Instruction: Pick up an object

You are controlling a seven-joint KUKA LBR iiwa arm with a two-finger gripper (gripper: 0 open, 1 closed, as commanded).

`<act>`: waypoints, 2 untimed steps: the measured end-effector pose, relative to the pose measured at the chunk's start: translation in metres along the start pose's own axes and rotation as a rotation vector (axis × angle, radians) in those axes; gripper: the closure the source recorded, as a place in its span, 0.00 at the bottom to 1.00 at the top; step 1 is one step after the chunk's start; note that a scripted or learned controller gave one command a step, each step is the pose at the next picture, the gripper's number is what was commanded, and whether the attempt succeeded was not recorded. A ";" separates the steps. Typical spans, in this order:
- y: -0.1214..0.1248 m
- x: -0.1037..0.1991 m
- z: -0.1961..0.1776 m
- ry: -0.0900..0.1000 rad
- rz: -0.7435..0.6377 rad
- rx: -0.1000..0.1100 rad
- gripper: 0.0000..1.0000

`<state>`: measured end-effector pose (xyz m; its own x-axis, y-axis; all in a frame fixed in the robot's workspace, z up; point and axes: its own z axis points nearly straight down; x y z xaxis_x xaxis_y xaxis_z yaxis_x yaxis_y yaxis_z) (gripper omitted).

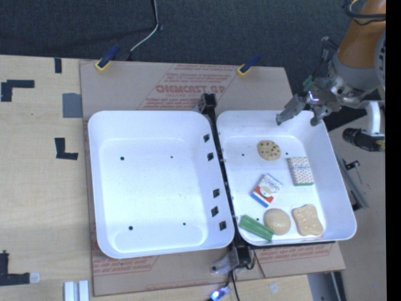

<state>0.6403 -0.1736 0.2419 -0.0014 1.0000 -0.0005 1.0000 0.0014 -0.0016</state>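
Note:
My gripper (298, 116) hangs over the far rim of the right bin (326, 144), fingers spread open with nothing between them. Below it in that bin lie a round cookie (269, 150), a pale patterned packet (301, 170), a small red, white and blue carton (267, 189), a green block (256, 227), a tan round bun (277, 221) and a beige slab (308, 220). The cookie is the nearest object, a little in front and to the left of the fingers.
The left bin (100, 168) adjoins the right one along a black clipped seam (216, 168). Both rest on a cardboard sheet (182, 86) held by clamps at the back. A black cable (150, 24) trails behind.

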 end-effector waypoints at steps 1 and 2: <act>0.027 0.011 0.109 0.001 -0.002 0.006 0.00; 0.024 -0.047 0.105 -0.002 0.003 -0.001 0.00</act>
<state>0.6643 -0.2208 0.1371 0.0017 1.0000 -0.0026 1.0000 -0.0017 -0.0004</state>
